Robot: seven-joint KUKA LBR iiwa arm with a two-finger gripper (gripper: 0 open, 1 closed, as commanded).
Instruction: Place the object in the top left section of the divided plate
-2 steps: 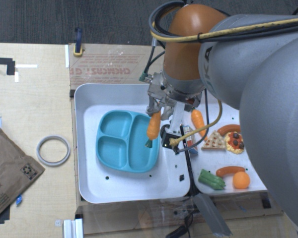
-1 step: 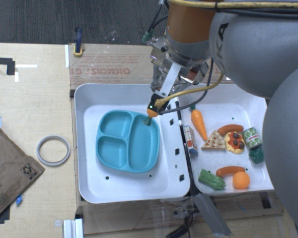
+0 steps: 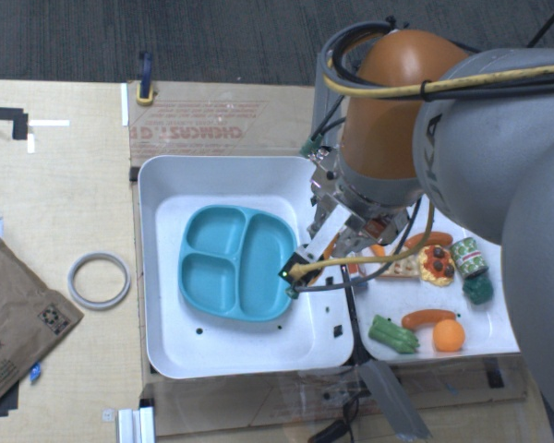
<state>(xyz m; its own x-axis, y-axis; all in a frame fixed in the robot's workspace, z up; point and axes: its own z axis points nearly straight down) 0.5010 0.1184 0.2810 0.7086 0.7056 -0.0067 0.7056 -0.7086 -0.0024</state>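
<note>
Pincer (image 3: 337,238) sits just right of the blue divided plate (image 3: 238,263), over the bins' shared wall; grip state cannot be told; toy food (image 3: 434,264) lies further right of the plate.

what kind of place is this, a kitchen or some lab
Most likely a robot lab bench, not a kitchen: a grey arm reaches over two white bins, toy food such as a pizza slice lies in one, and a tape roll sits on the bench.
</note>
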